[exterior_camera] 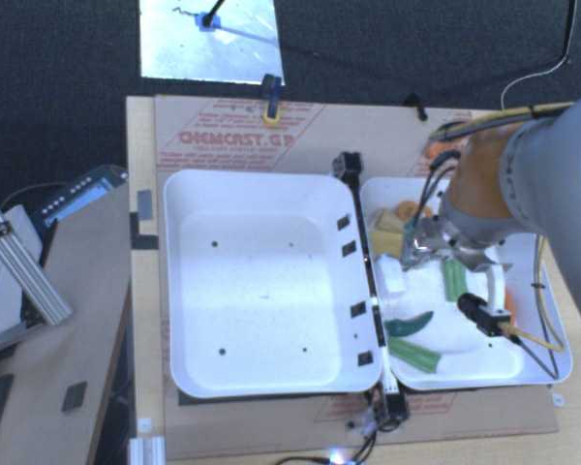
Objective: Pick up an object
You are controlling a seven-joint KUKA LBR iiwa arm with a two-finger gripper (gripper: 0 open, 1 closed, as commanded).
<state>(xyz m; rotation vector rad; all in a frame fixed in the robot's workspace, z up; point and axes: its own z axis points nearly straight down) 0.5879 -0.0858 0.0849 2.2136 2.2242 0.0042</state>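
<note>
Two white bins sit side by side on the tabletop [145, 260]: the left bin [261, 279] at frame center, the right bin [537, 361] at lower right. The right bin holds three green objects: one dark green pepper [409, 325], one light green piece [413, 355], and one green stick [454, 280]. The tool [418, 245] hovers over this bin's upper left; whether it is clenched cannot be told.

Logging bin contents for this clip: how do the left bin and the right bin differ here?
The left bin shows bare white floor; the right bin holds several small things, some green. The arm hangs over the right bin, away from the left bin. Both are shallow, white, and sit side by side.
</note>
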